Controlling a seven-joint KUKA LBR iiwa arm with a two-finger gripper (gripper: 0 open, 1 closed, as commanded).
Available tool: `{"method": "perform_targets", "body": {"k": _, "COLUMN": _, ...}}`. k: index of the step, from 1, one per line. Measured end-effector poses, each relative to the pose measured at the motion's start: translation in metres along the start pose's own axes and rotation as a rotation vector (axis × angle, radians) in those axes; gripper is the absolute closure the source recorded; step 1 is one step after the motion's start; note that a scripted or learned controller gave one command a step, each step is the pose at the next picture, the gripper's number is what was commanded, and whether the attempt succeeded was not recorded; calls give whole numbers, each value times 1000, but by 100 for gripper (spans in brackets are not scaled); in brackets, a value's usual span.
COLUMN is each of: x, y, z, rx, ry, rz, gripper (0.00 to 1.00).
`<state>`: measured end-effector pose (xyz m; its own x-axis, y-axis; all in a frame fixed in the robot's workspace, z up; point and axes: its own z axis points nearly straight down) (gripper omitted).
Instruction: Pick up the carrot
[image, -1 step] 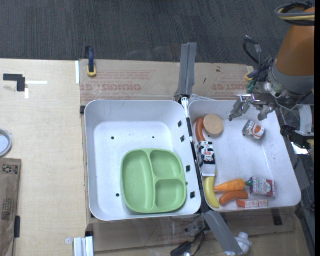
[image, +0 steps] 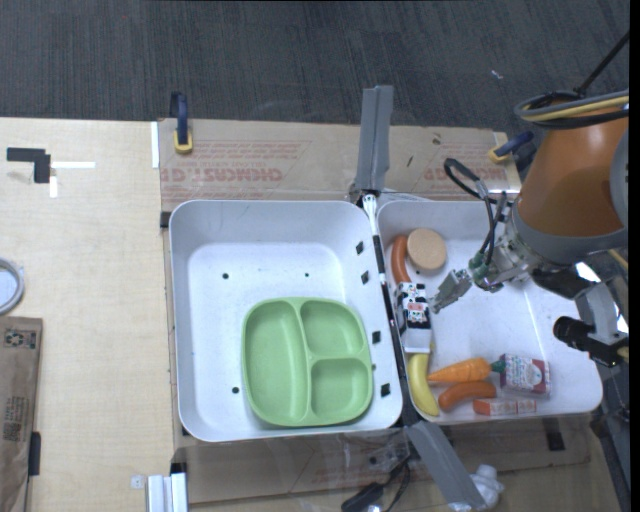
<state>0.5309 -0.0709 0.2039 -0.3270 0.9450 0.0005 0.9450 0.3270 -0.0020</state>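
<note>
The carrot is orange and tapered. It lies in the front part of the right bin, pointing left toward a yellow banana. My gripper hangs over the middle of this bin, behind the carrot and a little to its left, well apart from it. It points down-left toward a small black-and-white item. I see nothing held in it. The grey arm with its orange band comes in from the right.
The right bin also holds a red sausage, a round tan bun, an orange sausage, a small carton and a red-and-white packet. The left bin holds a green divided plate.
</note>
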Motion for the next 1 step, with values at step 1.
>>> {"method": "perform_targets", "body": {"k": 1, "x": -12, "y": -61, "z": 113, "rx": -1, "ry": 1, "rz": -35, "gripper": 0}}
